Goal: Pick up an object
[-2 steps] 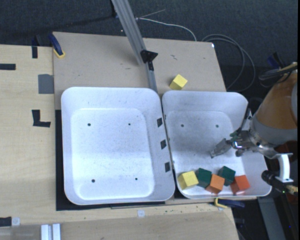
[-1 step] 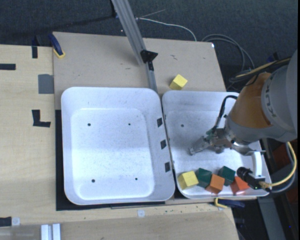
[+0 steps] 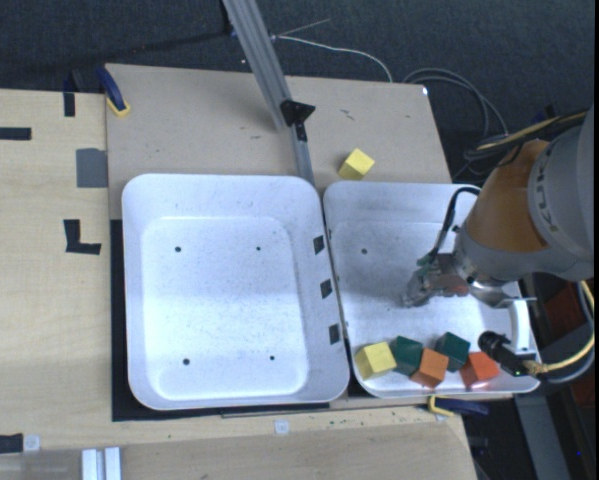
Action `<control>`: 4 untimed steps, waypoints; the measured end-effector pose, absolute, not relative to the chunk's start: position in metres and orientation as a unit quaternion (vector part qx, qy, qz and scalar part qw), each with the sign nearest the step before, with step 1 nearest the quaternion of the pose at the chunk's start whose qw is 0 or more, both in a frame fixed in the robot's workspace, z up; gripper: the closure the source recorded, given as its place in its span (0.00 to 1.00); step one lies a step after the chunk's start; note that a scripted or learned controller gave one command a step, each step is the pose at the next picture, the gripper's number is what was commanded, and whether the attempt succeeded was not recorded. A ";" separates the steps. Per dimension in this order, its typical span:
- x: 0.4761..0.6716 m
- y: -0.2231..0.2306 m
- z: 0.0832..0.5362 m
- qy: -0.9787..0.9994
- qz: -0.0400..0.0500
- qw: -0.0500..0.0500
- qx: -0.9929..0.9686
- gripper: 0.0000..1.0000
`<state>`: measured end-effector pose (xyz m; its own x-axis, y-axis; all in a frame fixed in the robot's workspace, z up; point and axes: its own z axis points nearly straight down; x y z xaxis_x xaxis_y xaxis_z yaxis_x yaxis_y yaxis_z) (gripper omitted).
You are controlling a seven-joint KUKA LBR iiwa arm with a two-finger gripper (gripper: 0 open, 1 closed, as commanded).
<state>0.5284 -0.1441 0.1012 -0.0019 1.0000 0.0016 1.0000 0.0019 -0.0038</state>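
Blocks huddled at the near edge of the right bin, gripper low over the bin floor above them.

A yellow block, dark green block, orange block, second green block and red-orange block sit touching or nearly touching in a row along the near wall. The gripper sits apart from them, toward the bin's middle; nothing shows between its fingers (how far they are spread, I cannot tell). The left bin lies beside it. Another yellow block rests on the bench, just beyond the right bin's far rim.
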 end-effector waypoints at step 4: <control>0.550 -0.076 0.211 -0.707 0.002 0.001 -0.707 0.00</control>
<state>0.5501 -0.0757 0.2115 0.0010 1.0000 -0.0014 1.0000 -0.0010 -0.0044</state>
